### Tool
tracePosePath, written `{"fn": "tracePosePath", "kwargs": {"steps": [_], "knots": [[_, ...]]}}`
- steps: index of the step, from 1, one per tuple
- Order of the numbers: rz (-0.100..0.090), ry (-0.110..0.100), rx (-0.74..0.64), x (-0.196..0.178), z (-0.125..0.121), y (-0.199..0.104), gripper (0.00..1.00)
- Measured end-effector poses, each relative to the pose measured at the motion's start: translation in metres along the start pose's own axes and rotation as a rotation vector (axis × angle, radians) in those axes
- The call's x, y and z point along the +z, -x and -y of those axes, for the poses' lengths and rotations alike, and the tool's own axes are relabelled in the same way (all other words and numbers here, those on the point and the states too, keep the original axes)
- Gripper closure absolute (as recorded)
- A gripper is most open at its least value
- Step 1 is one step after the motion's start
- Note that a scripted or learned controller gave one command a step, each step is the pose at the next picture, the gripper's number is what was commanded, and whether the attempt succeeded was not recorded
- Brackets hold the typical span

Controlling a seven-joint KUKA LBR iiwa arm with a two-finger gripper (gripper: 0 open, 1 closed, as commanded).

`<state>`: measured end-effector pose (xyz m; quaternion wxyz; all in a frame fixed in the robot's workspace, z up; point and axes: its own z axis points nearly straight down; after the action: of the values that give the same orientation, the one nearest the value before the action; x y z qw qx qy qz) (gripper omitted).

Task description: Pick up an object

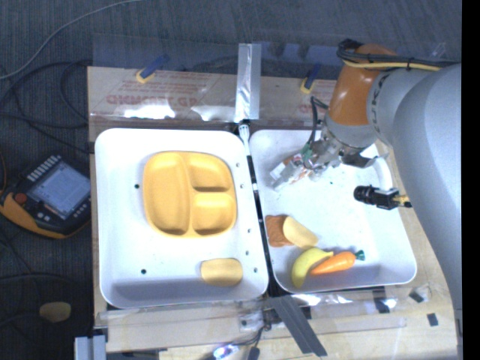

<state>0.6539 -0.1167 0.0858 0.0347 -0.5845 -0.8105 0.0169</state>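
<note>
My gripper (283, 174) hangs over the upper left part of the right bin (390, 231), pointing toward the divider between the bins, with nothing visibly in it. Below it, near the bin's left wall, a brown round piece (274, 231) lies with a pale yellow wedge (301, 233) resting against it. At the front of the same bin lie a yellow banana-like fruit (303, 265) and an orange carrot (335, 262) with a green tip, touching each other.
The left bin (112, 201) holds a yellow divided plate (189, 192) in its middle and a tan oblong bun (222, 271) near the front right corner. The grey arm with its orange band (352, 96) reaches in from the upper right.
</note>
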Motion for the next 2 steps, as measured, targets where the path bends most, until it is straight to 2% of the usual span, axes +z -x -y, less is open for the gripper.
{"fn": "tracePosePath", "kwargs": {"steps": [1, 2], "knots": [[0.045, 0.063, -0.243, -0.091, 0.068, -0.076, 0.00], [0.053, 0.070, -0.291, 0.008, 0.139, -0.044, 0.00]]}}
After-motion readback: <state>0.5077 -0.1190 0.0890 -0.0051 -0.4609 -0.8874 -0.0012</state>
